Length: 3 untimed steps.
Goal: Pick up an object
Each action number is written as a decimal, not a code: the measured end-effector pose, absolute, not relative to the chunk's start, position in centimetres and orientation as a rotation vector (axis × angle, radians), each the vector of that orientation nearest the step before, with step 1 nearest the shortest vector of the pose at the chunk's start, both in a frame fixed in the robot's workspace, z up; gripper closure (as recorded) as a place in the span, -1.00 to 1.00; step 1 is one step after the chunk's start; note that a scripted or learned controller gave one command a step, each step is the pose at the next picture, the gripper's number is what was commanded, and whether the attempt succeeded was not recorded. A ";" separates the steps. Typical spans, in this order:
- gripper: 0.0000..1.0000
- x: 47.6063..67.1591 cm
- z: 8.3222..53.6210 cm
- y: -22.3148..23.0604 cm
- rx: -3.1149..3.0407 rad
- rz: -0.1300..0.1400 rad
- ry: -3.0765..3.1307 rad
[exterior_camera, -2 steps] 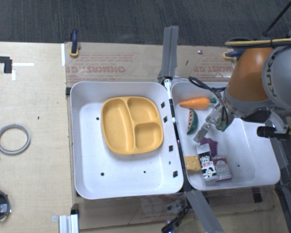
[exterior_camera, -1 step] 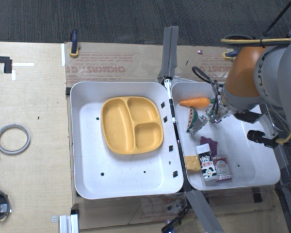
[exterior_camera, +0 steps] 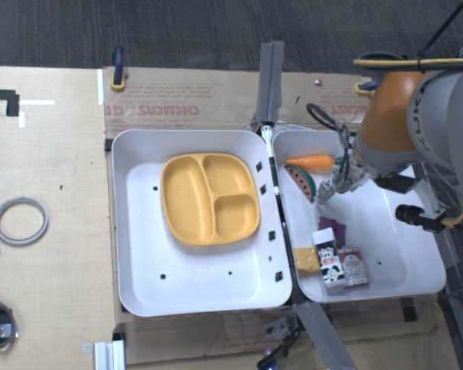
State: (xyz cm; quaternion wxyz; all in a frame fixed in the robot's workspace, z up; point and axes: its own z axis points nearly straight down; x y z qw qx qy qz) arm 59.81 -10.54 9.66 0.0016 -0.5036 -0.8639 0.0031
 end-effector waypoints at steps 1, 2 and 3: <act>-1.00 59.8 9.6 -10.5 -1.580 0.010 -2.712; -1.00 62.0 8.9 -10.1 -2.079 0.008 -2.352; -1.00 64.7 8.8 -10.7 -2.404 0.026 -2.003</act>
